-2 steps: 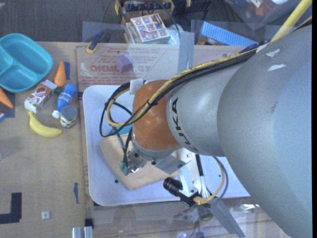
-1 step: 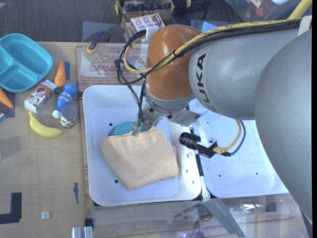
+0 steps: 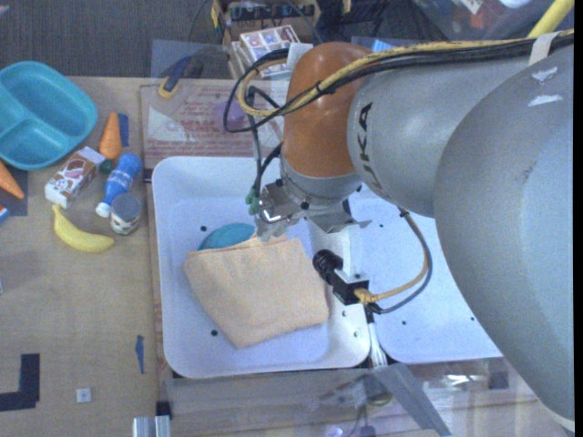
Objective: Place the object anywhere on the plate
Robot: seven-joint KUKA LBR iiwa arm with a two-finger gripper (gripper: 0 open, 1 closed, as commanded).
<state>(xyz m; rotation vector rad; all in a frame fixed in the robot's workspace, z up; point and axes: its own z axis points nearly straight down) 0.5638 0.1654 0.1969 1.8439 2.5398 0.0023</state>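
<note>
A tan folded cloth (image 3: pixel 258 289) lies in the left white bin (image 3: pixel 178 271), spread across its middle. A teal plate (image 3: pixel 225 236) peeks out from under the cloth's upper left edge; most of the plate is covered. My gripper (image 3: pixel 270 215) hangs below the orange wrist band, right at the cloth's upper edge and just right of the plate's visible part. The arm's bulk hides the gripper's far side.
The right bin (image 3: pixel 428 335) lies mostly beneath the arm. On the bench to the left sit a blue bowl (image 3: pixel 41 114), a banana (image 3: pixel 77 233), a carrot (image 3: pixel 110 136), a small bottle (image 3: pixel 120 180), a can (image 3: pixel 127 214) and a small carton (image 3: pixel 73 175). Boxes stand behind the bins.
</note>
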